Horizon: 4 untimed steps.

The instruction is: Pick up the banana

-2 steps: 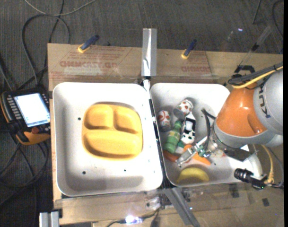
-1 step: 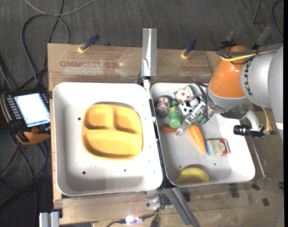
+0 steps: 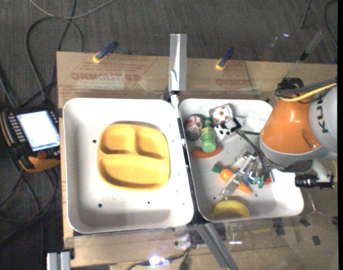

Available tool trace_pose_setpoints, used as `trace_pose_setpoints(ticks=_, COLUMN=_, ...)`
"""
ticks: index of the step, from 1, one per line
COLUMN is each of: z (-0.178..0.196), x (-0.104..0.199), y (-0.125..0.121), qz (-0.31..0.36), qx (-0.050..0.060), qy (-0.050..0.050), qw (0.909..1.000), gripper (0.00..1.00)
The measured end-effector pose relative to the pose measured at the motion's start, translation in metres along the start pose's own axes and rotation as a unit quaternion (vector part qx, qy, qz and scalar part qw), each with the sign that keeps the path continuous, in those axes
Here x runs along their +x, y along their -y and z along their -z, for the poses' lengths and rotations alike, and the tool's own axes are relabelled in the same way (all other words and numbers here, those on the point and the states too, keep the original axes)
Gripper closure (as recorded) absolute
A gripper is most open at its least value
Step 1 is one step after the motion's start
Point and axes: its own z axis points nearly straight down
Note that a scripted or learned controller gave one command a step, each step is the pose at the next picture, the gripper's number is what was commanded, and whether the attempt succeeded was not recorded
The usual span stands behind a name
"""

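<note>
Presently we note the banana (image 3: 230, 208) lying lengthwise along the right bin's (image 3: 284, 207) near wall, just below the hand (image 3: 245, 173), whose state we cannot tell.

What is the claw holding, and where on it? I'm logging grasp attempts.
Nothing: the claw hangs just above the banana, which lies on the right bin floor.

The arm (image 3: 298, 131) reaches in from the right, its orange band uppermost. The wrist slants down and left. The gripper (image 3: 230, 190) points toward the near left, low, its thin fingers (image 3: 234, 185) close together.
</note>
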Motion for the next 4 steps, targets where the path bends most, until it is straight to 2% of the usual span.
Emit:
trace_pose_setpoints(ticks=1, z=0.093, x=-0.122, y=0.019, qz=0.037, qx=-0.001, qy=0.003, qw=0.9993, gripper=0.0)
trace_pose_setpoints(ticks=2, z=0.144, x=-0.139, y=0.007, qz=-0.033, qx=-0.002, qy=0.002, qw=0.9994, gripper=0.0)
trace_pose_setpoints(ticks=3, z=0.054, x=-0.023, y=-0.05, qz=0.065, qx=-0.001, qy=0.0, qw=0.9979, gripper=0.0)
trace_pose_setpoints(ticks=4, z=0.09, x=-0.068, y=-0.163, qz=-0.076, qx=-0.001, qy=0.002, qw=0.9971, gripper=0.0)
